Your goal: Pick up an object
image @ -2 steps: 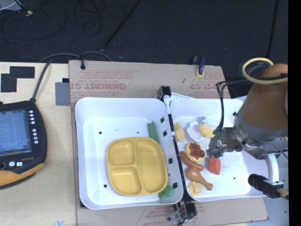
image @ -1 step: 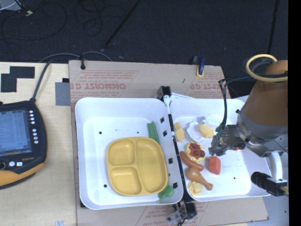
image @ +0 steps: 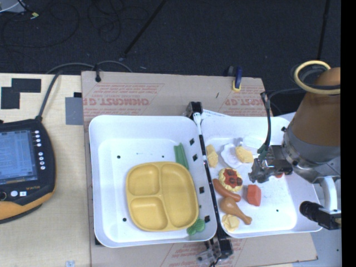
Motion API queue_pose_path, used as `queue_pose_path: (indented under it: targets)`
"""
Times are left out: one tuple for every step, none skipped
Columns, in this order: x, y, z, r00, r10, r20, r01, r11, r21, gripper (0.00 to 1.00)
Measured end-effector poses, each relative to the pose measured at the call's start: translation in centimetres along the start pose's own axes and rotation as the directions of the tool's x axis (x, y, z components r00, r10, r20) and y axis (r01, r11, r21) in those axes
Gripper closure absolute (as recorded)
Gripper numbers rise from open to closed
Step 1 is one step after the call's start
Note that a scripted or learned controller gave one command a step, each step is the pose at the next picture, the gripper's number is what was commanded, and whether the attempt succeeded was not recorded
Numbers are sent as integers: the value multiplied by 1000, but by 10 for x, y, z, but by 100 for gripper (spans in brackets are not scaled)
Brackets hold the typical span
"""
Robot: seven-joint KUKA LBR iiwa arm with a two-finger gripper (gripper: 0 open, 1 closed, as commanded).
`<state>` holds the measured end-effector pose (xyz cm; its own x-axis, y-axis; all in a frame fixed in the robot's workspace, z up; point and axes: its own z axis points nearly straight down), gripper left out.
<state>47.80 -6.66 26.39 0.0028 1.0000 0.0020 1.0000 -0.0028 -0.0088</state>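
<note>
The right bin point(image: 278, 218) holds several toy foods. They include a yellow corn piece point(image: 212, 156), a yellow piece on a white dish point(image: 241, 154), a round red-topped piece point(image: 230, 178), a sausage point(image: 225, 190), a brown drumstick point(image: 236, 209), a small yellow piece point(image: 230, 222) and a red block point(image: 253, 194). My gripper point(image: 259, 174) hangs dark over the middle of this bin. It is just right of the red-topped piece and just above the red block. I see nothing held in it.
The left bin point(image: 105, 149) holds a yellow divided plate point(image: 161, 196), a green stick point(image: 180, 154) at its upper right and a green piece point(image: 196, 226) at its lower right. A tablet-like pendant point(image: 22, 166) lies on the bench at far left. The arm's grey body point(image: 314, 127) covers the right bin's right side.
</note>
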Motion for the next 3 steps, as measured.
queue_pose_path:
  targets:
    - [32, -2, -23, 1000, -6, 1, 6, 1000, -8, 100]
    - [10, 34, -19, 1000, -1, 3, 1, 1000, -7, 100]
    - [109, 20, -54, 1000, -14, -2, 14, 1000, -8, 100]
